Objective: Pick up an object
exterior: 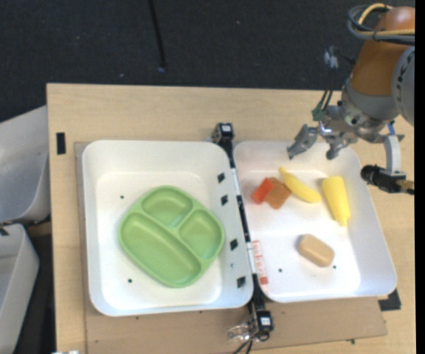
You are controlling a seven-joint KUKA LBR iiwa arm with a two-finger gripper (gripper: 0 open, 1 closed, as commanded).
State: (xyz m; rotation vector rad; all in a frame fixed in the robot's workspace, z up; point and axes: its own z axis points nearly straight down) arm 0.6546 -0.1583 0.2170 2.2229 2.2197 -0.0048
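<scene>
The right bin [360, 271] holds a yellow banana [299, 186], a yellow corn cob [337, 198], an orange-red piece [263, 191] touching a brown block [277, 195], and a tan bread-like lump [316, 251]. My gripper [318, 144] hangs over the bin's far edge, above and behind the banana and corn. Its two grey fingers [299, 141] are spread apart with nothing between them.
The left bin [98, 271] holds a green divided plate [171, 234]. A black-clipped divider [236, 198] joins the two bins. A white box [6, 168] stands off the bench's left side. The arm's orange-banded wrist [378, 57] rises at the upper right.
</scene>
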